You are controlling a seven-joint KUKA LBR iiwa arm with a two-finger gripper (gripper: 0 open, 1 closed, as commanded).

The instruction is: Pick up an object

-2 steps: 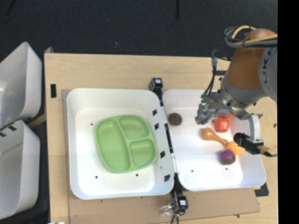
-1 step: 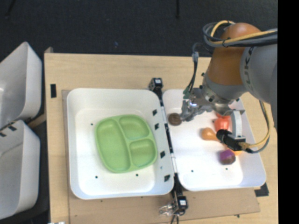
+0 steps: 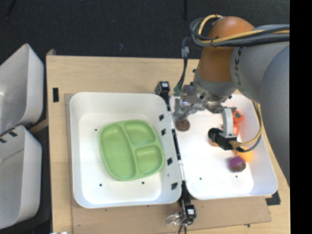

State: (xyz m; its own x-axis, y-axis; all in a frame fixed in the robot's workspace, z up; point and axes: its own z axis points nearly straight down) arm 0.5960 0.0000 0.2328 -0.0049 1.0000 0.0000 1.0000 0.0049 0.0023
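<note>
The claw (image 3: 183,112) is seen low over the right-hand shallow white bin (image 3: 214,179), close to the wall that is shared with the left-hand shallow white bin (image 3: 78,130), and a small round brown object (image 3: 182,126) lies directly beneath its tip, touching it or very nearly so. Whether the claw is spread or pressed together cannot be told, since its tip is crowded by the wrist hardware above it. The coming move is judged to turn on that one relation: the brown piece sits straight below, so only a short descent would be called for, and being round it offers no long axis to align with. Further from the claw, toward the arm's side of the same bin, three other small things are counted: one orange block (image 3: 237,121), one yellow-orange piece (image 3: 246,155) and one dark purple lump (image 3: 237,165) (its exact shape is too small to make out). On the claw's opposite side, one pale green three-compartment plastic tray (image 3: 130,149) lies alone in the other bin. Two bins are borne by the wooden counter (image 3: 58,77).
</note>
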